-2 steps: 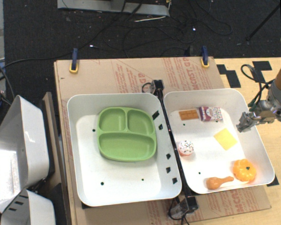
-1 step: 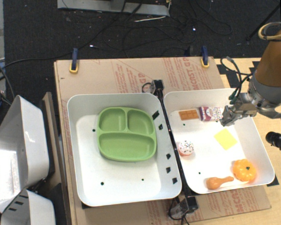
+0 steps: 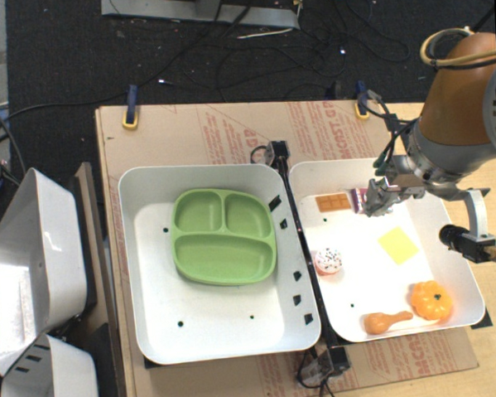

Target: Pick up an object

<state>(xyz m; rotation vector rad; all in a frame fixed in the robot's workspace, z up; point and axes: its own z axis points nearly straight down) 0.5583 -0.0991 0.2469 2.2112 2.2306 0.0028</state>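
Glossy orange gourd, ribbed pumpkin, flat yellow square, metal hand, grip state unclear

Open floor between cupcake and yellow square

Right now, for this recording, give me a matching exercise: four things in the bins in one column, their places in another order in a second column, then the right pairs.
Things:
1. green divided plate
2. yellow square
3. orange pumpkin
4. pink and white sprinkled piece

Places:
A. right bin, near corner on the arm's side
B. right bin, beside the divider between the bins
C. left bin, upper middle
D. right bin, middle, below the claw

Pairs: 1-C, 2-D, 3-A, 4-B
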